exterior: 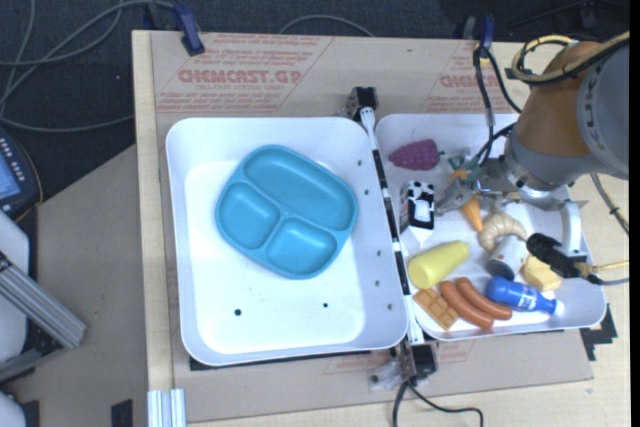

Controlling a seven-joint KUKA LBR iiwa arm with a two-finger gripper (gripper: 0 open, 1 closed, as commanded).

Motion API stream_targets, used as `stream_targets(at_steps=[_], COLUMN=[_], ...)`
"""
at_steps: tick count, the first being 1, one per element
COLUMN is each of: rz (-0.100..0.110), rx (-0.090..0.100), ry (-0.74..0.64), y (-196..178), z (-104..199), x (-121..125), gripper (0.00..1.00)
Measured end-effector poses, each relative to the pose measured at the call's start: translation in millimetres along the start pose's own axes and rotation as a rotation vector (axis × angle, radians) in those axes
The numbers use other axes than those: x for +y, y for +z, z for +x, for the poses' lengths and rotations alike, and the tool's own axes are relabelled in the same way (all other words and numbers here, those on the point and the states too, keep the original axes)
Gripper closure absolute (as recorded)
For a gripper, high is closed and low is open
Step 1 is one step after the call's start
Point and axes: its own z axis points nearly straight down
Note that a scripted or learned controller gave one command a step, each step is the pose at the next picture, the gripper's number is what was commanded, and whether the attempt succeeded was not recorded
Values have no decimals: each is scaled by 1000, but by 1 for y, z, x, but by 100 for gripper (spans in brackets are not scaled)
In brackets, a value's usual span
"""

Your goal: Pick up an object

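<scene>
The right bin (590, 315) holds several toy foods: a purple piece (413, 155), a black-and-white item (420, 203), a yellow piece (437, 262), two red sausages (470, 301), an orange waffle (437, 308), a blue bottle (520, 295), a beige croissant (501, 229) and a small orange piece (473, 213). My gripper (472, 181) is low over the bin's back middle, between the purple piece and the croissant, just above the orange piece. The wrist hides what lies under it.
The left bin (190, 245) carries a blue divided plate (288, 211). A black divider rail (385, 215) runs between the bins. The grey arm with its orange band (560, 115) covers the right bin's back right corner. Cables hang beside it.
</scene>
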Motion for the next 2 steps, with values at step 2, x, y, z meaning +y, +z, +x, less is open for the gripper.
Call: stream_targets(at_steps=[2], rz=[-19], rx=[-1], ry=[-10], y=[-110], z=[75], x=[41], gripper=[100])
